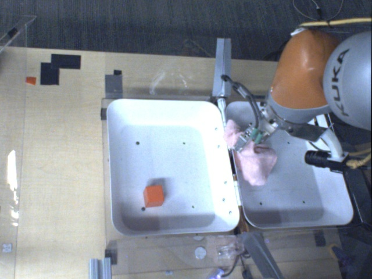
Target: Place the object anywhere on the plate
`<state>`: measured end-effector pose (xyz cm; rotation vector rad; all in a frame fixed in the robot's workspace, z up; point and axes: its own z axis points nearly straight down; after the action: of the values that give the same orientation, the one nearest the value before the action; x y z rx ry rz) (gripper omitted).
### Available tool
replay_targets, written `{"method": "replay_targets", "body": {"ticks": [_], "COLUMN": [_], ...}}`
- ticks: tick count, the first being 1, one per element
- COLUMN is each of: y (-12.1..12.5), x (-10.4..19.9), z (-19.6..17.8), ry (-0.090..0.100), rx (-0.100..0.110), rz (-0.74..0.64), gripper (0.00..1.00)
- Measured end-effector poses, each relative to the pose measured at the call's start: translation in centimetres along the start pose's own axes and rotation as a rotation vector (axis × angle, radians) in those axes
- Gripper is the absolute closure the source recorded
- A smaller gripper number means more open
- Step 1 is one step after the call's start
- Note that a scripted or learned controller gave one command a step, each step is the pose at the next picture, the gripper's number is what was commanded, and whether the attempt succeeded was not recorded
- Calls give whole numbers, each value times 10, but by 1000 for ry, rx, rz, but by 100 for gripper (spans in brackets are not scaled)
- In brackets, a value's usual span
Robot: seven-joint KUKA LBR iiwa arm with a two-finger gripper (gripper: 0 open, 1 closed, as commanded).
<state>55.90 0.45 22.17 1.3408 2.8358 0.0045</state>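
Object (pink cloth) [254, 161]: a soft, crumpled pink piece is seen in the right bin, against its left wall; one lobe is bunched toward the divider between the bins, the larger part lies spread toward the bin's middle.
Gripper [254, 136]: it is positioned over the upper part of the pink cloth, near the right bin's left wall; small green and dark parts are seen at its tip. Whether the cloth is pinched cannot be told, since the tip is small and partly covered by the wrist.
Arm [325, 68]: a grey body with a broad orange band is reached in from the right; the letters "KUKA" are read in dark print on the grey shell. A black cable is looped from the wrist toward the post between the bins.
Right bin [308, 208]: shallow, white, with small dark dots on its floor.
Left bin [168, 127]: shallow, white, set just beside the right bin.
Orange block [154, 196]: a small cube, rested on the left bin's floor toward the lower left, well apart from the cloth.
Bench [52, 173]: pale wood; black stepped markings [58, 67] and a small orange square [31, 81] are noted at the upper left. No writing is legible there.
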Motion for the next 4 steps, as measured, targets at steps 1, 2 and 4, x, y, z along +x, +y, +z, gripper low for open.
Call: {"method": "replay_targets", "body": {"ticks": [1,2,4], "y": [21,57,103], "x": [49,94,177], "z": [5,-4,-5], "ry": [0,-2,-1], "rx": [-1,-5,-6], "rz": [-403,-802,-886], "gripper": [100,100,100]}}
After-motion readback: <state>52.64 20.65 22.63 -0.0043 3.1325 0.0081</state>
